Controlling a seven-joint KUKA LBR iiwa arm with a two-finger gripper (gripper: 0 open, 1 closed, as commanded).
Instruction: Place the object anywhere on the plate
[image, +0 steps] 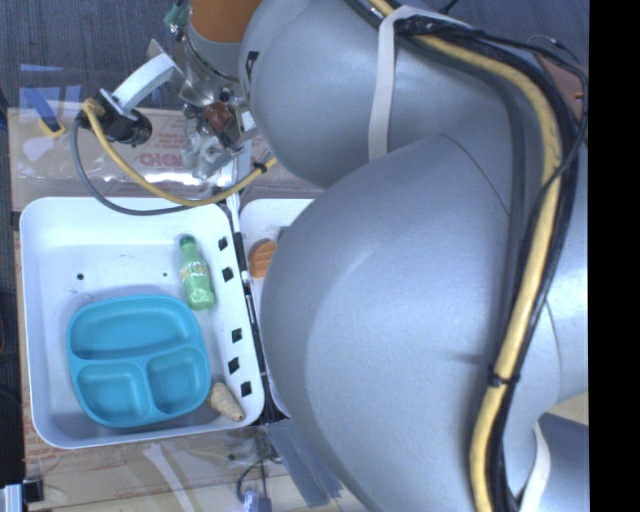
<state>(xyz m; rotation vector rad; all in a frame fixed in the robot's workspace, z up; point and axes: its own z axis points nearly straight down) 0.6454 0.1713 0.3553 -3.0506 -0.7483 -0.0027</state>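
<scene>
From above, the metal two-finger gripper (207, 150) hangs past the bins' far rim, and I cannot tell its state. It should descend squarely over the small green plastic bottle (196, 272) lying just beside the blue three-compartment plastic plate (135, 360); a pale cone-shaped piece (227, 401) and an orange item (262, 257) sit nearby, the grey arm (420, 290) hiding the right bin
</scene>
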